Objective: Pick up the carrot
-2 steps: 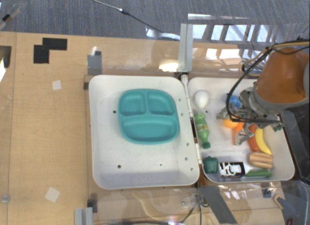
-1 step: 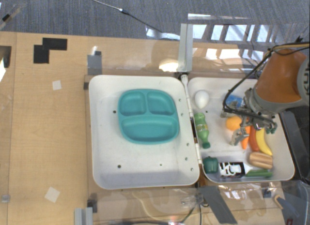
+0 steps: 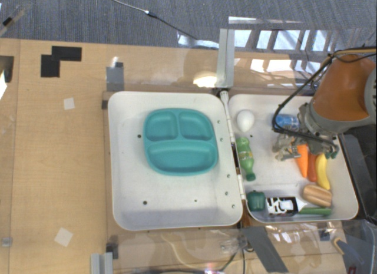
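Two white bins sit side by side on the bench [image 3: 53, 167], and the left bin [image 3: 126, 208] carries a teal divided plate [image 3: 179, 141] at its middle. Over the right bin [image 3: 347, 208] the arm [image 3: 344, 90] reaches in from the right, orange band uppermost, wrist pointed down into the bin's far-right part. The gripper [image 3: 288, 148] hangs low just left of the carrot [image 3: 303, 159]; whether it is open or closed, I cannot tell, and nothing shows clamped in it. The carrot lies right beside a yellow banana [image 3: 322, 171]. Nearer lies a brown bread roll [image 3: 317, 195]. Along the left wall lies a green bottle [image 3: 245, 159], with a white egg [image 3: 244, 119] beyond it.
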Available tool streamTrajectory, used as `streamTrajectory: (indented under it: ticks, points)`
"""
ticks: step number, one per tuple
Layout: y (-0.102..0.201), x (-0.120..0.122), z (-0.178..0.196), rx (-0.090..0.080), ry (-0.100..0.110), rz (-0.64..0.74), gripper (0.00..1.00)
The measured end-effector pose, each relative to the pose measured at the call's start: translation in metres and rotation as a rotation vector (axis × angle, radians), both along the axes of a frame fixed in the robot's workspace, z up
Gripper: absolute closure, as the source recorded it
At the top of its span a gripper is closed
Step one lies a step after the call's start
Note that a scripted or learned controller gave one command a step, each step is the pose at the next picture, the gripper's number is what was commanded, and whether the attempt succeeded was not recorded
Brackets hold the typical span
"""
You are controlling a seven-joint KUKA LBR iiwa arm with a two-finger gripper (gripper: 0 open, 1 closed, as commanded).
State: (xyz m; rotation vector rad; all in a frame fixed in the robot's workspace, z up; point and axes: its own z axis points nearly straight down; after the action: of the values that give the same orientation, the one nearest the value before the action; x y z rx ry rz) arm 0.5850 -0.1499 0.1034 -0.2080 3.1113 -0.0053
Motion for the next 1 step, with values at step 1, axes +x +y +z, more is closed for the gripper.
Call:
streamTrajectory:
  ticks: [1]
  points:
    - [-0.0571, -0.0763, -0.0128, -0.011, 0.009, 0.334, 1.0]
